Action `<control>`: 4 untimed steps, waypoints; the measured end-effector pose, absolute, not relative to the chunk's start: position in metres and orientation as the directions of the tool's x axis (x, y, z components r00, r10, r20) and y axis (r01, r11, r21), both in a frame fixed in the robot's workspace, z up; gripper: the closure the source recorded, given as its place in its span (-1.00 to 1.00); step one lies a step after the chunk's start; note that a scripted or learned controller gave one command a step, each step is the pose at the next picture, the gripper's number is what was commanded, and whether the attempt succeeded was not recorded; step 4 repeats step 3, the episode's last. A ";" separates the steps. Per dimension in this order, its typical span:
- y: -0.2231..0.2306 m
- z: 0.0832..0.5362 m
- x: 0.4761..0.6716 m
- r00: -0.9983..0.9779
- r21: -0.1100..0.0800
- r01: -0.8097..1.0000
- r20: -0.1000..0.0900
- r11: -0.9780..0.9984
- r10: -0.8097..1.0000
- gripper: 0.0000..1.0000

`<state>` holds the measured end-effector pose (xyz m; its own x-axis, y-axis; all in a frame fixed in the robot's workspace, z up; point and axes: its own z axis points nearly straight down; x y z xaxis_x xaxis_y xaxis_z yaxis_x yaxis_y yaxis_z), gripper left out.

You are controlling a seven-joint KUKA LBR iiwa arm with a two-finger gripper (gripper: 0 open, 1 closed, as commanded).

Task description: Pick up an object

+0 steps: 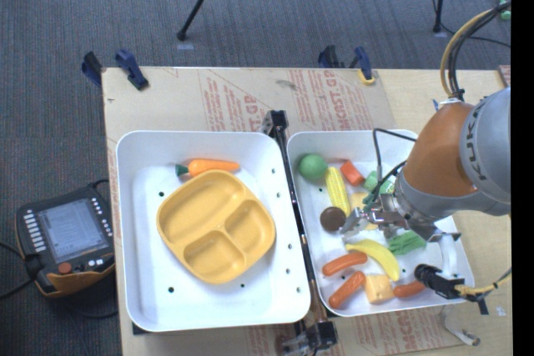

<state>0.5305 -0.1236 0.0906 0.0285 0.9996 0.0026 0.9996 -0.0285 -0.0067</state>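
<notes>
Right shallow white plastic bin (306, 204) — toy food lay loose for picking: one green ball (314, 167), one yellow corn cob (337, 189), one brown ball (332, 218), one yellow banana (377, 256), two orange sausages (344, 263). Claw (360, 221) hovered beside the brown ball — grip state could not be told.
</notes>
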 end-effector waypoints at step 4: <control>-0.055 0.256 0.631 -0.102 0.002 0.995 0.000 0.102 0.995 1.00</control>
